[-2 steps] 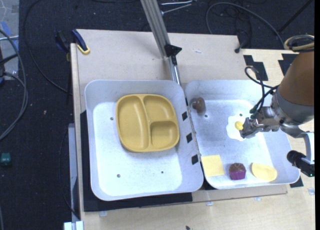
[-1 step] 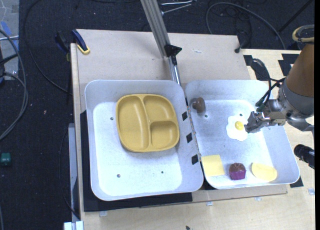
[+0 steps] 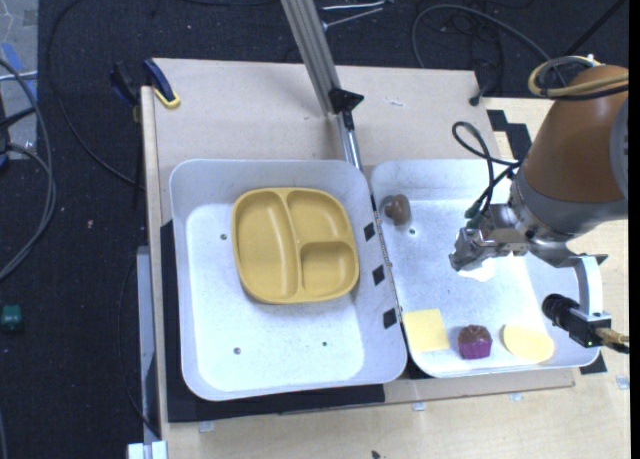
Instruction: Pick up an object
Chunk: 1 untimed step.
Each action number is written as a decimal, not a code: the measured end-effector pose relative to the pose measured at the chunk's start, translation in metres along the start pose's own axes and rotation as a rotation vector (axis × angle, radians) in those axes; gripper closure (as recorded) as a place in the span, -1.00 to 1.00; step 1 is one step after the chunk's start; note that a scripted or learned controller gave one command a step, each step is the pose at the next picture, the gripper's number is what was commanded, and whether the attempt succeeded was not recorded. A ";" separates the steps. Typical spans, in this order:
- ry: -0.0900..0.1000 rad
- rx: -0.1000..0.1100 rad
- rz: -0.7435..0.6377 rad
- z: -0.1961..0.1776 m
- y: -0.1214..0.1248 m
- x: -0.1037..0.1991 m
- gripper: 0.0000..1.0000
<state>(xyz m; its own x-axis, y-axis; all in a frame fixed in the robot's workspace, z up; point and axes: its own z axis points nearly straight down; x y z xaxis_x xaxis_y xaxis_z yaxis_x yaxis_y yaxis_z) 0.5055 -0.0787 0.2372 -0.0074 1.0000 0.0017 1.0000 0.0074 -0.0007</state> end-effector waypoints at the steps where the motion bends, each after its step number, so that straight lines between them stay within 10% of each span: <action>1: 0.001 -0.001 -0.002 -0.007 -0.003 0.059 1.00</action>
<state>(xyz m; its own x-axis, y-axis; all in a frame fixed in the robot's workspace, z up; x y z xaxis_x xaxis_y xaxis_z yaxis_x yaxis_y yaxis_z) 0.5022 -0.0193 0.2446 -0.0090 1.0000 0.0025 1.0000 0.0090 0.0002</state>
